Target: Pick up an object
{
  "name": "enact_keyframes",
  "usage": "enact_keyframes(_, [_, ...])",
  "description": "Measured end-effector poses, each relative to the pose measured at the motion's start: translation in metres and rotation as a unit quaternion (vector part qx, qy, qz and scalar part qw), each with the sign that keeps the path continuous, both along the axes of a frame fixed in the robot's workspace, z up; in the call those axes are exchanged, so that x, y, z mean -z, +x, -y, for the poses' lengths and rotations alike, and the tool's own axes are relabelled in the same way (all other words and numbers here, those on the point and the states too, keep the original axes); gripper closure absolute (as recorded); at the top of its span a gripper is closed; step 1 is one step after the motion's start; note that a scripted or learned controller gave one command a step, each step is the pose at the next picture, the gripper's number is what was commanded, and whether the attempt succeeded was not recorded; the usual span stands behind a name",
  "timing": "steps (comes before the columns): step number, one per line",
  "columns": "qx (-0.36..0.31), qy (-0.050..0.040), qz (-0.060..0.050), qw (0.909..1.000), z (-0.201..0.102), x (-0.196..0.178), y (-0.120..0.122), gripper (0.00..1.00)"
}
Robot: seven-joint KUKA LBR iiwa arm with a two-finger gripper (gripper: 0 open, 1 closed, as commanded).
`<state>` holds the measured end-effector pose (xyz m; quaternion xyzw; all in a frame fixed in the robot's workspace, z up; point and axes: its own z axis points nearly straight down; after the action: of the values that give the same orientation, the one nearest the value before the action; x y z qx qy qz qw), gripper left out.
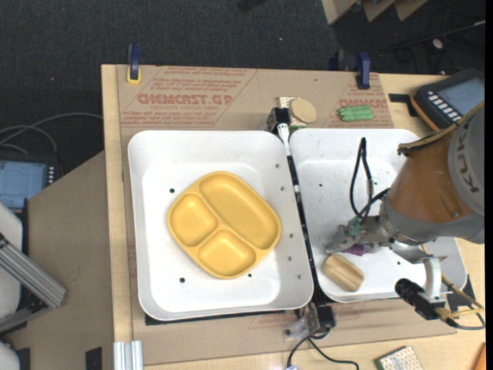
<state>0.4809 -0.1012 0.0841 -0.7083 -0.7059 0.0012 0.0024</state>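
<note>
1. Bench (115, 206): a light wooden surface carries two shallow white bins side by side. A brown cardboard sheet (192, 95) with red print lies under their far edges.
2. Left bin (154, 284): holds one yellow tray (223, 223) with three compartments. The tray lies flat near the bin's middle, turned at a slant to the bin walls.
3. Right bin (323, 168): holds a tan block (343, 272) near its front edge. A small purple object (357, 248) lies just behind the block, close under the arm's wrist.
4. Arm (431, 183): reaches in from the right and covers the right part of the right bin. The orange band sits above the grey wrist. A black cable (358, 176) loops up from the wrist over the bin floor.
5. End effector (347, 241): is low over the right bin, just beside the purple object and just behind the tan block. The wrist hides the tips, so whether they are apart or together cannot be told. Contact with either object cannot be confirmed.
6. Behind the bins: a green object (356, 114) and a round tan disc (303, 112) lie on the cardboard. Two blue clamps (135, 62) hold the sheet's far edge.
7. Far right: a handheld pendant (451, 102) with a screen lies at the bench edge.
</note>
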Motion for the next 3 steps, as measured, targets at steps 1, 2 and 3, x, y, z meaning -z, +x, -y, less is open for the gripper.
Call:
enact_keyframes(1, [0.0,-0.0025,0.004,1.0,0.001,-0.012,0.003,1.0])
enact_keyframes(2, [-0.003,-0.0023,0.007,1.0,-0.001,-0.003,0.06,1.0])
enact_keyframes(3, [-0.002,-0.0012,0.005,1.0,-0.002,-0.002,0.058,0.0])
